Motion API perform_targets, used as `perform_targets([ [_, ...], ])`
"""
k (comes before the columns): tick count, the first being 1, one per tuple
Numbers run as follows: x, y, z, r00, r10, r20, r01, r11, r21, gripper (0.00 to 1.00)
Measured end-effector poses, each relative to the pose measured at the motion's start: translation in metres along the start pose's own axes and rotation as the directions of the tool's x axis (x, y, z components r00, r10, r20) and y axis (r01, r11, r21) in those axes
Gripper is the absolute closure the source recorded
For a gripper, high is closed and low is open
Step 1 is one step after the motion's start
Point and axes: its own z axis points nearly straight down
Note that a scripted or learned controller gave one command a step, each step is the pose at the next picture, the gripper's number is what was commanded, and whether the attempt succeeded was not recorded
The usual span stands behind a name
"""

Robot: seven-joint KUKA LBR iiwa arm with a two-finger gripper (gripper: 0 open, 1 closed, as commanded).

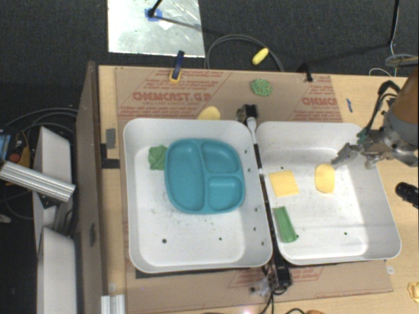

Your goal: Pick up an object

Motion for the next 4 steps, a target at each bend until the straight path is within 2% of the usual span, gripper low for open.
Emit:
perform_targets([
  [1, 0.009, 0.005, 0.076, 1.000, -0.003, -0.002, 0.003, 1.000, 0.006, 0.00],
  [2, 0.000, -0.020, 0.039, 1.000, 0.002, -0.001, -0.002, 1.000, 0.001, 0.00],
  [3, 0.055, 0.007, 0.091, 1.000, -0.006, -0.001, 0.006, 1.000, 0.001, 0.00],
  [4, 0.018, 0.017, -0.048, 1.000, 0.001, 0.005, -0.001, 1.000, -0.011, 0.00],
])
